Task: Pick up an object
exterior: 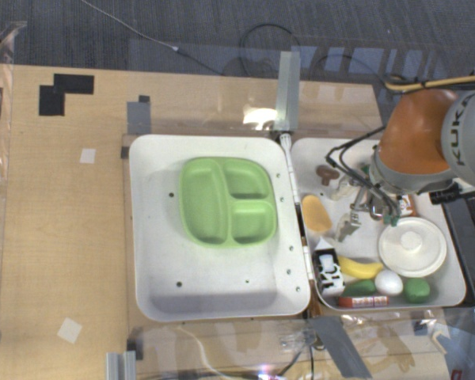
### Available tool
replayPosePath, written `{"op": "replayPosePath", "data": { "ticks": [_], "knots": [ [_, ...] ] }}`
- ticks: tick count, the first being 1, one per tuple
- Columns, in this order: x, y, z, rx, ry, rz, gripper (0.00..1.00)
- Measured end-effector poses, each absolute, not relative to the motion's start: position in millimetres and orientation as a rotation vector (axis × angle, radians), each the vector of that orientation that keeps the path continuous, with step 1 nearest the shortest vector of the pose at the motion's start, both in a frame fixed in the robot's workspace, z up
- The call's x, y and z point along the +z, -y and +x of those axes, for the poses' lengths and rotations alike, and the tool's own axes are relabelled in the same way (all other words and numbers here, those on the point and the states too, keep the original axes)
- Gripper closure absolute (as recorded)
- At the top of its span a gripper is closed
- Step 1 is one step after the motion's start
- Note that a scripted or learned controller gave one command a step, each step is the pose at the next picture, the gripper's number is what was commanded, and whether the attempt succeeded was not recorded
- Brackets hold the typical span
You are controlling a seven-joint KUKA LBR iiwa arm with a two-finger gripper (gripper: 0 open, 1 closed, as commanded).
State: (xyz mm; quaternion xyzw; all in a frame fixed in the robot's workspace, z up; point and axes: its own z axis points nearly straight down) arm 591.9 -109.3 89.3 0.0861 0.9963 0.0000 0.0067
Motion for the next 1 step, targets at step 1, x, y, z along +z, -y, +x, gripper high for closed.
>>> {"op": "replayPosePath", "data": {
  "ticks": [1],
  "knots": [
    [88.9,182.8,578.8,-0.002,-3.119,0.254,0.0]
  ]
}}
